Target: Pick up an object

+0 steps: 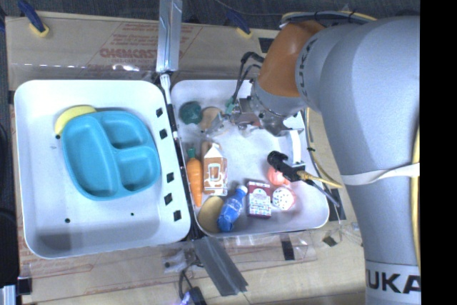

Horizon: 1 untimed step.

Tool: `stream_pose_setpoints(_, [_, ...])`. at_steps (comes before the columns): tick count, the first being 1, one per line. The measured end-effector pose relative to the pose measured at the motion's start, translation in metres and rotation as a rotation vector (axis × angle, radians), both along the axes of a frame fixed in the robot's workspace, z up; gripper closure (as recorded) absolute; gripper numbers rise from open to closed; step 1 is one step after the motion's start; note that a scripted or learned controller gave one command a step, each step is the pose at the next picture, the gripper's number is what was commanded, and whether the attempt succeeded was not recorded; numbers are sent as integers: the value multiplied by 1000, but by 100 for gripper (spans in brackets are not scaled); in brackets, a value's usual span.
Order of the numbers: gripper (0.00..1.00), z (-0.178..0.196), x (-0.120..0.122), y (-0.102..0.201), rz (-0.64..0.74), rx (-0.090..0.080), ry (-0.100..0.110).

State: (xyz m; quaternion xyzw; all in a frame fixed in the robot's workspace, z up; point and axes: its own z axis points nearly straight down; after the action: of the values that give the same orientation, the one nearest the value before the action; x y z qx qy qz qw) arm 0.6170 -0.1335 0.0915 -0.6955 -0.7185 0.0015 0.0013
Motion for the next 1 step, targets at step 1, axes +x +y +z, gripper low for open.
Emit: stream_pose_setpoints(1, [0,46,41,38,298,0,-6])
